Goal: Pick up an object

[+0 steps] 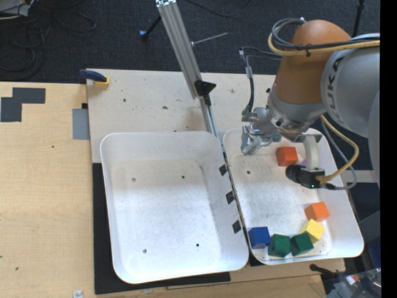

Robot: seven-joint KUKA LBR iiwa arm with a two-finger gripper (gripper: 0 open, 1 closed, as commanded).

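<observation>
Nearest edge: two shallow white bins are sitting side by side on the desk (149,98), a pale speckled board over a black mat.

The left bin (124,160) is showing bare floor, peppered with dark flecks. The right bin (347,241) is carrying the blocks. Along its near rim a row is lying close together: a blue block (259,236), two green blocks (280,245) (302,243) touching each other, a yellow block (315,230) just beside the second green, and an orange block (317,211) right behind the yellow.

Further in, a red-orange block (286,156) is resting alone on the bin floor, well apart from that row. A dark fitting with cable (304,176) is hanging just beside it.

The hand (251,143) is hovering low over the far left corner of the right bin, near the red-orange block but not on it. Its metal fingers (248,146) are pointing down; nothing is showing between them, and I cannot tell how far apart they are standing.

The arm (322,73) is looming in from the right, orange band above grey shell, cables looping around it.

Beyond the bins, a slanted aluminium rail (183,42) is rising from the divider. A small blue and yellow item (94,76) is lying at the desk's far left corner. To the left, a light wooden surface (37,179) with grey patches is running alongside. Behind everything, dark carpet (93,23) with stray cables.
</observation>
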